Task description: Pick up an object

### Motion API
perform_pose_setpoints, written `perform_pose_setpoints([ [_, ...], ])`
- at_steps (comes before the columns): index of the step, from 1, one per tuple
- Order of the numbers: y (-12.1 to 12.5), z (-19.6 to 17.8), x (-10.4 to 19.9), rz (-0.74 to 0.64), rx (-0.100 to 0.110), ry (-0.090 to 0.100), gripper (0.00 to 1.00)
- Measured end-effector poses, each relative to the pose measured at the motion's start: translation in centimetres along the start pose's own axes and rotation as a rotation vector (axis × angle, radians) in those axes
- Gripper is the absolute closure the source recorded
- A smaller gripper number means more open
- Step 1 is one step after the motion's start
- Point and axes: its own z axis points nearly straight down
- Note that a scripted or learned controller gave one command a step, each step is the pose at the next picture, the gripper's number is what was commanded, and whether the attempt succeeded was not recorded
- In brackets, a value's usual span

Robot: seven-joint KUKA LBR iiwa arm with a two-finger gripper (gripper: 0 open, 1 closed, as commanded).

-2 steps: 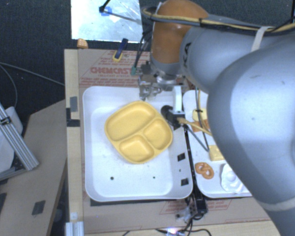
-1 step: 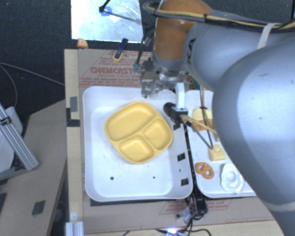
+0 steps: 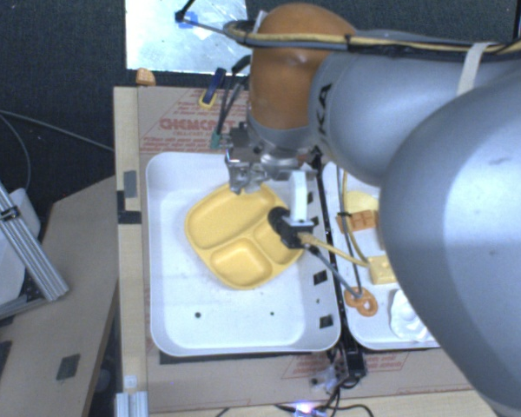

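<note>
The end effector (image 3: 243, 178) sits low over the left bin (image 3: 178, 320), right at the far rim of the yellow divided plate (image 3: 217, 228). Whether it is wide or narrow I cannot tell, and nothing is visibly held. The plate lies flat in the middle of that bin and spreads from the end effector toward the near side of the view. It is roughly as broad as it is long, so no axis stands out. I judge that the coming move turns on that far rim, which is the plate's only thin edge within reach. The right bin (image 3: 373, 341) holds small pale things, off to the side under the arm.
</note>
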Motion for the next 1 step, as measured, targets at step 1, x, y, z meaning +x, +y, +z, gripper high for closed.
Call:
perform_pose_setpoints([
  [1, 3.66, 4.27, 5.55, 0.001, -0.001, -0.001, 1.0],
])
